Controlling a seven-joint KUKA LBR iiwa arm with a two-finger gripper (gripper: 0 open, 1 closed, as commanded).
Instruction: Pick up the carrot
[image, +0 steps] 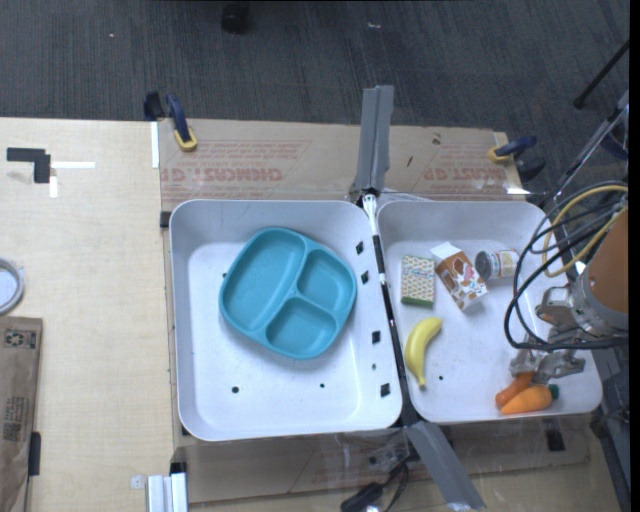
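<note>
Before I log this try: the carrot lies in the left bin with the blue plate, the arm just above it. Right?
Not quite. The camera view shows the carrot in the right bin, near its front right corner, with the arm just above it. The blue plate sits alone in the left bin.

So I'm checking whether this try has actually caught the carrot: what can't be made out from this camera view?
- Gripper: its fingers sit over the carrot as a small, blurred mass, so whether they are open or shut is unclear.
- Carrot: its upper end is covered by the gripper, so contact cannot be judged.
- Arm: cut off by the right edge.
- Small can and snack carton: labels too small to read.
</note>
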